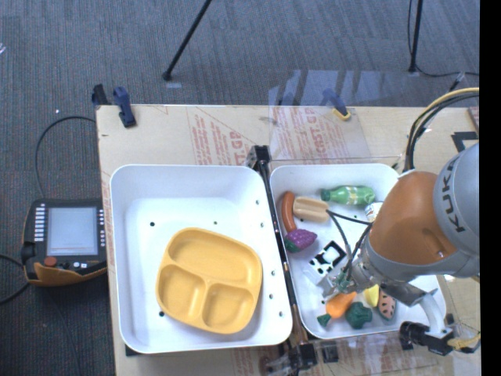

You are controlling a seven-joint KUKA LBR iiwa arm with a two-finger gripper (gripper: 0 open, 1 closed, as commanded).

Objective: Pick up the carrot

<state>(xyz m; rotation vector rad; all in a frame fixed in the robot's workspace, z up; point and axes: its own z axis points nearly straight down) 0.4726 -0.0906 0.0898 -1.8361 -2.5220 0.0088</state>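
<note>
The carrot point(340, 305) is a small orange toy with a green tip. It lies near the front wall of the right bin point(307, 324). My gripper point(345, 279) hangs just above and slightly behind the carrot, under the wrist's orange band. From this angle I cannot see whether the gripper touches the carrot.
Around the carrot lie a dark green piece point(359, 316), a yellow piece point(371, 294) and a watermelon slice point(387, 306). Farther back are a black-and-white cube point(324, 258), a purple eggplant point(300, 240), a hot dog point(301, 208) and a green bottle point(348, 195). The left bin point(133, 210) holds a yellow divided tray point(210, 279).
</note>
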